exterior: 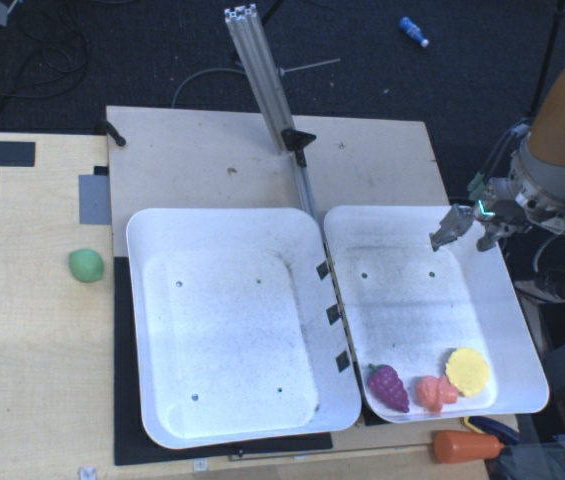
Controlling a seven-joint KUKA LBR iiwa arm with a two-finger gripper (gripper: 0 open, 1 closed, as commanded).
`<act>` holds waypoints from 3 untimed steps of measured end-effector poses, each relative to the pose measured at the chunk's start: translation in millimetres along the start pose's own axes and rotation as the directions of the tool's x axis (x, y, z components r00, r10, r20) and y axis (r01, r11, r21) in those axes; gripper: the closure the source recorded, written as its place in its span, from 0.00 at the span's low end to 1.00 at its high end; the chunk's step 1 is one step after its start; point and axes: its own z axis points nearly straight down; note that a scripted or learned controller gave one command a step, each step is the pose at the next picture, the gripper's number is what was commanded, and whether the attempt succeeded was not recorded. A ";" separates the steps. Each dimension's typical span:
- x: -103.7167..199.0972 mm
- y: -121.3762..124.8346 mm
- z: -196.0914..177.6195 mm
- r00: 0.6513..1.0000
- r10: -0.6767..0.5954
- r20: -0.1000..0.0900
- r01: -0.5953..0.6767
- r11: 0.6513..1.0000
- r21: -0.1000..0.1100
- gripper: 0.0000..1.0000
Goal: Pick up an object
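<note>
three toys (pixel 427 385) in right bin (pixel 502 298), near corner

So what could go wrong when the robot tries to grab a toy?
The purple grapes, pink toy and yellow toy sit bunched at the right bin's near edge, so the gripper might nudge one while going for another. They also lie close to the rim, which the fingers could bump. The gripper is at the far end, so aiming could be off.
</note>
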 end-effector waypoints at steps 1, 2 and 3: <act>0.0 0.0 0.1 1.000 0.000 0.000 0.000 1.000 0.000 0.00; -3.6 8.8 53.0 1.000 -0.001 0.000 0.001 1.000 0.003 0.00; -0.3 7.4 116.1 1.000 -0.001 -0.001 0.001 1.000 0.005 0.00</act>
